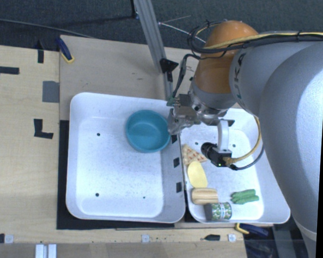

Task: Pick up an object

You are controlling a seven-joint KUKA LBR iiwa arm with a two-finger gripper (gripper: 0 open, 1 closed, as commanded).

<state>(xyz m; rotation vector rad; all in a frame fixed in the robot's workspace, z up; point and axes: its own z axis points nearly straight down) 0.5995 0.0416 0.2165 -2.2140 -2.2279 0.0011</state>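
One fixed camera, mounted above the bench (18,144), looking down at a slant on both bins: left bin (88,165) near frame centre, right bin (266,206) partly under the arm (279,84). Arm enters from frame right, close to the lens and bulking large. Middle range; bench edges and dark floor visible at top.

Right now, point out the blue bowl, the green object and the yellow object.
blue bowl (146,131): camera view, inner floor of the bowl.
green object (244,197): camera view, middle of its body.
yellow object (197,175): camera view, centre of its top face.
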